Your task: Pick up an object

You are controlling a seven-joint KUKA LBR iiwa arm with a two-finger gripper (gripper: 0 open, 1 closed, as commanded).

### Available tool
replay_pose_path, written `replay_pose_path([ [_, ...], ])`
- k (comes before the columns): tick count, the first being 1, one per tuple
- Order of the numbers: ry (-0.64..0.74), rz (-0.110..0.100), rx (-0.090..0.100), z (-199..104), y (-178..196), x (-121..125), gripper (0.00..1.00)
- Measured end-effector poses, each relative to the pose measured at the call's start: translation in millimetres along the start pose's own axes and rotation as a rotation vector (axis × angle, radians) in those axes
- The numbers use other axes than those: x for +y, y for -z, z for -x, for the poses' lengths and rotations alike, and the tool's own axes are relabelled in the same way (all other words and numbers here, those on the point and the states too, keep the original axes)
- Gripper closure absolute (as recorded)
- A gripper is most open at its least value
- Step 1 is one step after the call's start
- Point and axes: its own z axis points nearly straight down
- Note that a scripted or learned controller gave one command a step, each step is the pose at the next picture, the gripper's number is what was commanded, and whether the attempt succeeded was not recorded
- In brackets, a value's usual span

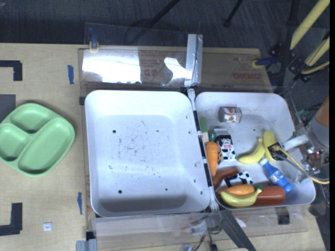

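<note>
Task objects sit piled in the right bin (282, 106), glossy white plastic with rounded corners. Pincer (314, 158) sits at that bin's right rim, metallic, partly cut off by the frame edge; can't tell its state.

Just left of the pincer: blue bottle (275, 174), smooth plastic, tilted. Just past it a curved yellow banana (257, 150). Below-left of the pincer: long red sausage-shaped piece (270, 194) touching a second banana (239, 197), with an orange piece lying on it. Further left: tapered orange carrot (212, 158), a black-and-white cow-patterned block (226, 148). Up-left, apart from the pile: small cylindrical can (230, 114) lying on its side.

Far left of the pincer: left bin (141, 150), white, scuffed floor. Beyond it a green three-compartment plate (34, 138), matte plastic, on the pale wooden worktop (42, 203).
</note>
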Motion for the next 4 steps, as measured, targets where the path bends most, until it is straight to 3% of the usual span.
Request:
replay_pose_path([
  [1, -0.012, 0.006, -0.005, 28, 79, -3, 0.00],
  [2, -0.012, 0.005, -0.009, 27, 86, -2, 1.00],
  [3, -0.014, 0.003, -0.006, 28, 22, -3, 1.00],
  [4, 0.033, 0.007, -0.005, -32, 145, -13, 1.00],
])
